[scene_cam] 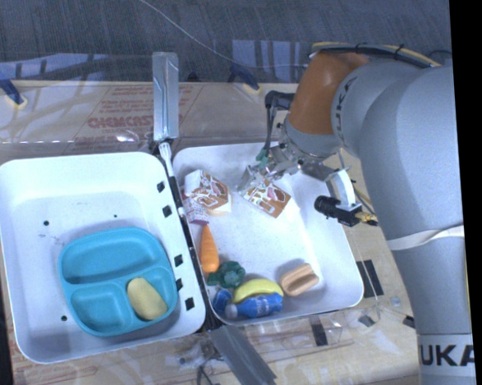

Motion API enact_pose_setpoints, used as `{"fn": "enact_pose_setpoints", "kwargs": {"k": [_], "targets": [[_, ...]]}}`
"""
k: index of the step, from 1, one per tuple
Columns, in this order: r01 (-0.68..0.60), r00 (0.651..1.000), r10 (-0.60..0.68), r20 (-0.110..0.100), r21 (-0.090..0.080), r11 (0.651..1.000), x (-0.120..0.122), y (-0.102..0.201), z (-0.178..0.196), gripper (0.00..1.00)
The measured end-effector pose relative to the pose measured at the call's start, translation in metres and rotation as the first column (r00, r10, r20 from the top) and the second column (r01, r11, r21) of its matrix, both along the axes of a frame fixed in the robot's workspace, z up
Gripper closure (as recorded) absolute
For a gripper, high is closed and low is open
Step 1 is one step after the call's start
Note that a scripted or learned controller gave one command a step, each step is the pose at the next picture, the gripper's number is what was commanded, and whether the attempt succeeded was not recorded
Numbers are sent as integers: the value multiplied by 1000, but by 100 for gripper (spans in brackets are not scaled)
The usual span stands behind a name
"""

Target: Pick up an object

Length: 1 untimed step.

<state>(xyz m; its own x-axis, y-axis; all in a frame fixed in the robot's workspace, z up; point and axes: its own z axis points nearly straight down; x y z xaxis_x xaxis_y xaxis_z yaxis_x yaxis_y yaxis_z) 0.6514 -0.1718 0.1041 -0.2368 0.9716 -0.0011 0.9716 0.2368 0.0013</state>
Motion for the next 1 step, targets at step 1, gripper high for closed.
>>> {"fn": "enact_pose_setpoints", "kwargs": {"k": [1], "targets": [[126,992,-126,0,1,992,-93,27,76,100]]}}
